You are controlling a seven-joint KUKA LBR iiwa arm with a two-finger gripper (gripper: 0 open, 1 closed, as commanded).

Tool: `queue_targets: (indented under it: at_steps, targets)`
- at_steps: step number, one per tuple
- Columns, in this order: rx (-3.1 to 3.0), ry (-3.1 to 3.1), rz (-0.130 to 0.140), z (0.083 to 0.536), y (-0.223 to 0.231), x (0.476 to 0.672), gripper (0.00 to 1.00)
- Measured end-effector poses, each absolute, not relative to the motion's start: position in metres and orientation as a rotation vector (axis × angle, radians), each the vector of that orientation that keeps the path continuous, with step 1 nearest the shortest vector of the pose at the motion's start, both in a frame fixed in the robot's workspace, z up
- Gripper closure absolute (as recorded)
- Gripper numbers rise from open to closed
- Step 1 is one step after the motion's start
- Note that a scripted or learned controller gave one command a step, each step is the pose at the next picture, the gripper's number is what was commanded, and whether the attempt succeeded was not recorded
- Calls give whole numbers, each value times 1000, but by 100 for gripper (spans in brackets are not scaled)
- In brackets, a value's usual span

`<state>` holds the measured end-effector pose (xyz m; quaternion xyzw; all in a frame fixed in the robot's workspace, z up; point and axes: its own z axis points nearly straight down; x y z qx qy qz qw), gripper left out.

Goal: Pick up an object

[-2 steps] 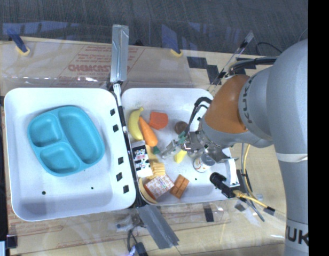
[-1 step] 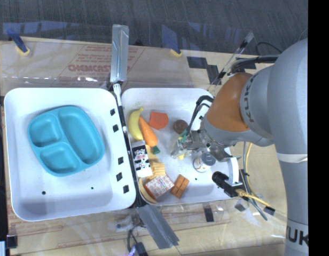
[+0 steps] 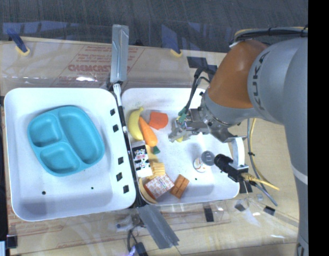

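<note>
Over right bin | arm bent down | end effector grip state unclear

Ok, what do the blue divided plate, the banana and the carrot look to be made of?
Blue divided plate: probably moulded plastic, smooth with a soft sheen and rounded compartment walls. Banana and carrot: likely toy plastic, judging by their flat, even colour and faint gloss, though the view is too coarse to rule out rubber or foam.

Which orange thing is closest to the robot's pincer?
The reddish-orange wedge, lying just left of the pincer. The carrot sits farther left beside the banana, and the small orange block is down by the bin's bottom edge.
</note>
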<state>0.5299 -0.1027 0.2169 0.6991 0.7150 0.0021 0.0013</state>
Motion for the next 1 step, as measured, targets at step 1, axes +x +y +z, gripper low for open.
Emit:
queue_targets:
  at_steps: [1]
  targets:
    - [2276,2179,-13,154,-113,512,100]
